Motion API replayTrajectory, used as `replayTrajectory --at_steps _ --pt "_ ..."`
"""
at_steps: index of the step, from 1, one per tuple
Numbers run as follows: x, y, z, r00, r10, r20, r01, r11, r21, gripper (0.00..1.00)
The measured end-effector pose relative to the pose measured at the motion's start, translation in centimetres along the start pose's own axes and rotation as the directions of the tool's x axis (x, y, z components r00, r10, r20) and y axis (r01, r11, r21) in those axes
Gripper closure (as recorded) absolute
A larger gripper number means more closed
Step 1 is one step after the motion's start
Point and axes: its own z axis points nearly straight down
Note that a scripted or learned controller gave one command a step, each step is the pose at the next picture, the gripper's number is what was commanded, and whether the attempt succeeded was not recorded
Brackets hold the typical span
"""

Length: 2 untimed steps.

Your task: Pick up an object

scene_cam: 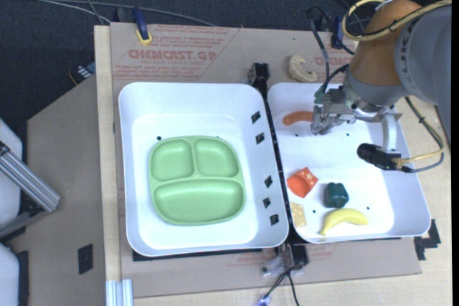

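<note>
Hotdog lies near the back of the right bin, close to its left wall. My claw hangs low at the hotdog's right end, touching or just beside it; I cannot tell which. Whether my claw is apart or together, I cannot tell either: the wrist hides it.

Other items in the right bin, toward the front: red block, green piece, banana, small cracker. All well apart from my claw. Left bin holds a green tray.

Risks, as I judge them:
- Claw sits at the hotdog's end, not its middle. An end grip may let it pivot and slip out on the lift.
- Hotdog is round and may roll toward the wall if nudged.
- Close to the divider, a sideways push could wedge it there.
</note>
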Motion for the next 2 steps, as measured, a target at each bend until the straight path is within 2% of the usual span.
replayTrajectory --at_steps 2 --pt "0.9 0.1 -9.1 1.000 -0.003 0.002 0.003 1.000 -0.006 1.00"
